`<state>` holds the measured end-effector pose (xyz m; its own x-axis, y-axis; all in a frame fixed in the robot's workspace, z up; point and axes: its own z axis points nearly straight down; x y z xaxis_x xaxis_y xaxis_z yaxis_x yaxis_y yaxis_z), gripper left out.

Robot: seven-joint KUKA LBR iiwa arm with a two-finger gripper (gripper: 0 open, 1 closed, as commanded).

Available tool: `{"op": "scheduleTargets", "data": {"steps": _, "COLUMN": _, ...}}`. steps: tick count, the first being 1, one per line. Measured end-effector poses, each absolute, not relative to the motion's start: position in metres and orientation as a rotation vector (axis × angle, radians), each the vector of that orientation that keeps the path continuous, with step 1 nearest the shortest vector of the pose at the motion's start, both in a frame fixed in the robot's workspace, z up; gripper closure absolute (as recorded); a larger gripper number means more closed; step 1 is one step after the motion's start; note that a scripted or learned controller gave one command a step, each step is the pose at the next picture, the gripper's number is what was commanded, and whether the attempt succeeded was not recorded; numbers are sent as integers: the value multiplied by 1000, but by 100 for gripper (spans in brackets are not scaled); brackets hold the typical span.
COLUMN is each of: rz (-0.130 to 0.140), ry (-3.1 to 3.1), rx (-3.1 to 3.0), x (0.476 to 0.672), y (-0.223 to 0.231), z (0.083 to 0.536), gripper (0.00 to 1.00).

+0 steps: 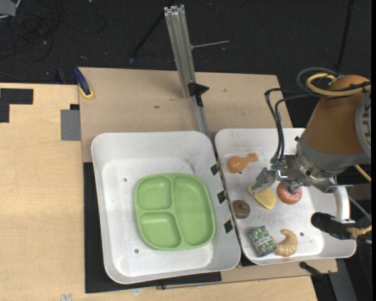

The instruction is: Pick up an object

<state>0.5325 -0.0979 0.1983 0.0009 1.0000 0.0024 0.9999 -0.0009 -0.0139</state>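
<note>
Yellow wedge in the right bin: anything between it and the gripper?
Nothing visible. The gripper sits right above the yellow wedge, with the pink piece close beside it on the right. The brown disc lies clear to the lower left.

Two shallow white bins sit side by side on the tabletop [250, 99]. The left bin [113, 168] holds a green three-compartment plastic tray [173, 211] near its middle. In the right bin [326, 246], an orange toy drumstick [242, 162] lies toward the back, a yellow wedge [266, 198] and a red round toy [289, 194] sit mid-bin, touching, under the pincer [282, 177]. A brown doughnut [240, 208] lies left of the wedge. Nearest the front, a green patterned packet [260, 240] sits just left of a tan croissant [287, 243].
</note>
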Motion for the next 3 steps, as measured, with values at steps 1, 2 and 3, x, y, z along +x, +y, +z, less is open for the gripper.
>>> {"op": "scheduleTargets", "data": {"steps": 1, "rz": 3, "ry": -2219, "rx": -2219, "x": 535, "y": -98, "z": 203, "gripper": 0}}
{"op": "scheduleTargets", "data": {"steps": 2, "rz": 9, "ry": -2214, "rx": -2217, "x": 532, "y": -106, "z": 142, "gripper": 0}}
{"op": "scheduleTargets", "data": {"steps": 3, "rz": -13, "ry": -2233, "rx": -2233, "x": 537, "y": -108, "z": 97, "gripper": 0}}
